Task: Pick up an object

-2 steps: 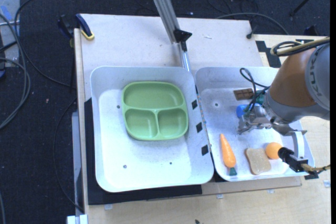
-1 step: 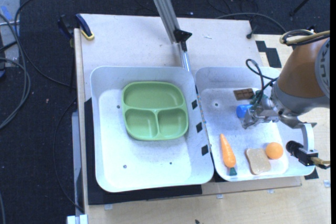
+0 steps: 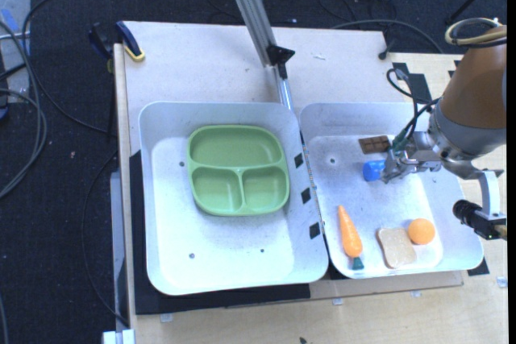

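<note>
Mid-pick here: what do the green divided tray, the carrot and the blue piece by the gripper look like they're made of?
Green divided tray: likely molded plastic, matte, with an even colour and rounded compartment ridges. Carrot: probably a toy, plastic or rubber, with a smooth, uniform orange body and a teal tip. Blue piece: looks like solid-coloured plastic, but it is too small to tell the finish.

Left bin (image 3: 161,254) — shallow, white; holds a green divided tray (image 3: 239,170) with three compartments, lying flat toward the bin's far half. Bench top (image 3: 210,60) — pale board, bare behind the bins. Blue-and-yellow clamp (image 3: 127,40) at the bench's far left corner. Grey metal strut (image 3: 250,0) — slants from the top of the view down to the gap between the bins. Black cables (image 3: 48,109) loop over the dark floor at left.
</note>
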